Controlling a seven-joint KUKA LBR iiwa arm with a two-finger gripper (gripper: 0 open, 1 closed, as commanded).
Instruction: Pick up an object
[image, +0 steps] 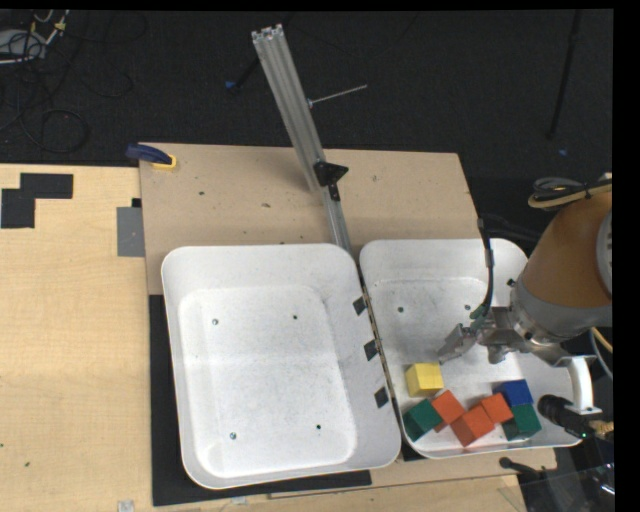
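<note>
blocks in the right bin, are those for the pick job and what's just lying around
Job: gripper; yellow block, orange blocks, green blocks, blue block, in the right bin.
Lying about: left bin, metal rail, blue-and-yellow clamp.

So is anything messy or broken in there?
Nothing looks broken or spilled. The blocks, like the yellow block and blue block, sit bunched in the near corner of the right bin, some tilted against each other. The gripper hangs just above them.
</note>
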